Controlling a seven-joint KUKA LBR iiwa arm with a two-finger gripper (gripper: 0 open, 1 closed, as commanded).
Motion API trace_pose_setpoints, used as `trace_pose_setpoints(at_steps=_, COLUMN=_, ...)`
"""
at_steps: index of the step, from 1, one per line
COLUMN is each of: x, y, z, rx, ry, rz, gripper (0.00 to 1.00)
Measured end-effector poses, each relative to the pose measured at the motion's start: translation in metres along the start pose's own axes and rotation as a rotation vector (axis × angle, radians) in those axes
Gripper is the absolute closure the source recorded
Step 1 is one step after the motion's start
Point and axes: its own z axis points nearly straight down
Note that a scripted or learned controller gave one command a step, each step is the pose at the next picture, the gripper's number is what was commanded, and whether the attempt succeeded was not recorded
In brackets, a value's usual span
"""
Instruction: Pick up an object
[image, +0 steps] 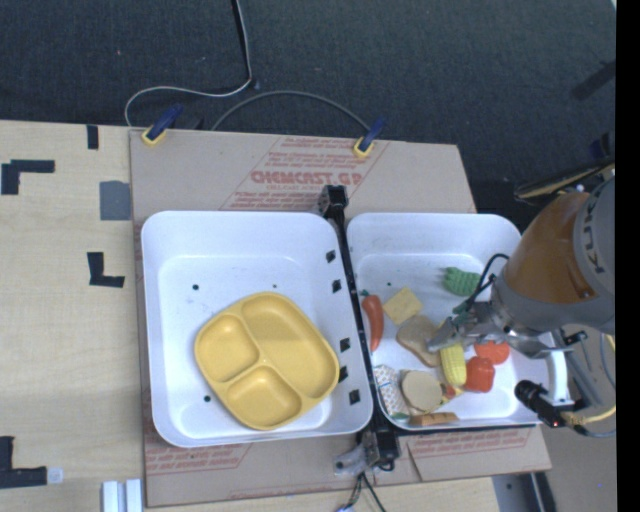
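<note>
Red print on the brown cardboard sheet (300, 180) under the two white bins reads roughly "CHEMCAST GP", seen upside down and slanted; a second run of red lettering along the cardboard's near edge is too small to read. The single grey arm (560, 260) with its orange band reaches in over the right bin (420, 232), and its fingers (462, 328) hang low among the toy food there; whether they are spread or closed cannot be told, and nothing can be seen clamped between them. Just below the fingers lies one yellow corn cob (452, 364), touching or nearly touching them, with one red piece (481, 372) beside it to the right. Just left of the fingers sits one tan, bread-like piece (417, 338), and beyond it one pale yellow wedge (403, 303) and one red-orange pepper or carrot shape (373, 318) against the bin's left wall. Above the fingers is one green item (461, 280). Further below them lie one round beige piece (422, 390) and a small patterned item (386, 385). Well to the left of the fingers, the left bin (170, 250) holds one yellow three-compartment plate (266, 358). Two clamps, yellow (154, 133) and blue (369, 137), pin the cardboard's far edge to the tabletop (60, 330).
</note>
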Motion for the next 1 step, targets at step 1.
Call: trace_pose_setpoints(at_steps=1, x=0.0534, y=0.0851, z=-0.0149, rx=0.002, ry=-0.003, rz=-0.008, gripper=1.00)
